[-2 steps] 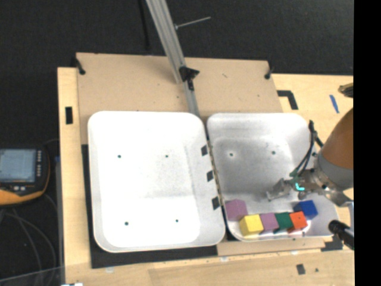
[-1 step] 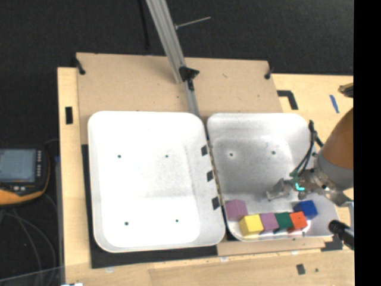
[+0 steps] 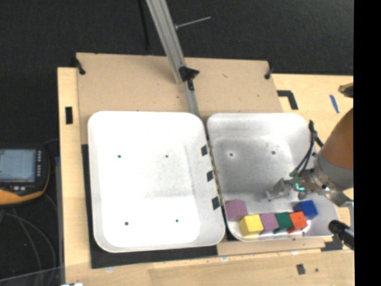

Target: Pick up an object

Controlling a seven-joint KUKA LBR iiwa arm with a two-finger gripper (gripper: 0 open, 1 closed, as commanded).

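Note:
Several small blocks lie along the front edge of the right bin (image 3: 250, 136): a purple block (image 3: 236, 208), a yellow block (image 3: 252, 224), a lilac block (image 3: 269, 221), a green block (image 3: 283, 220), an orange block (image 3: 297, 220) and a blue block (image 3: 306, 208). My gripper (image 3: 278, 190) reaches in from the right, low over the bin floor. It is just above and behind the row of blocks, apart from them. The orange band of the arm (image 3: 340, 145) shows at the right edge.
The left bin (image 3: 149, 177) sits beside the right one, with a dividing rim (image 3: 211, 171) between them. A slanted metal pole (image 3: 169, 34) rises behind the bins. A handheld screen (image 3: 21, 168) lies off the bench at the left.

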